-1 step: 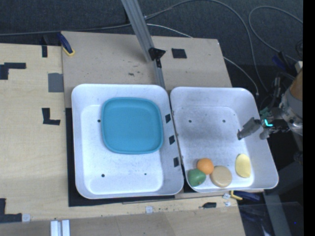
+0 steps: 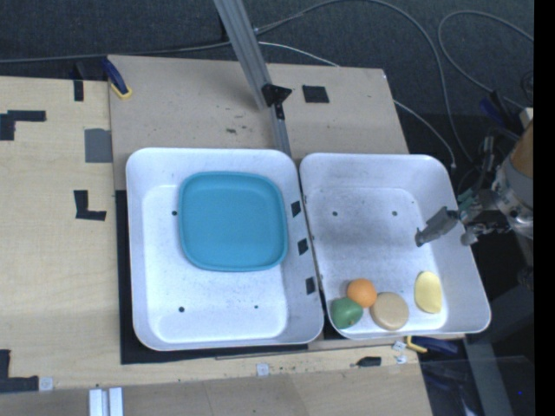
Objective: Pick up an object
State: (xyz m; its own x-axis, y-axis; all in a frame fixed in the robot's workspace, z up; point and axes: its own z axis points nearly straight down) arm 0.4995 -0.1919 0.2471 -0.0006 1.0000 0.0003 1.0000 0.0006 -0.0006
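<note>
Hovering over right bin (image 2: pixel 381 176) near its right rim, gripper (image 2: pixel 451 225), finger state unclear; yellow lemon (image 2: pixel 427 292) below, long axis near-far.

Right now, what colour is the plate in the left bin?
Teal blue, the plate; camera view shows it best.
</note>
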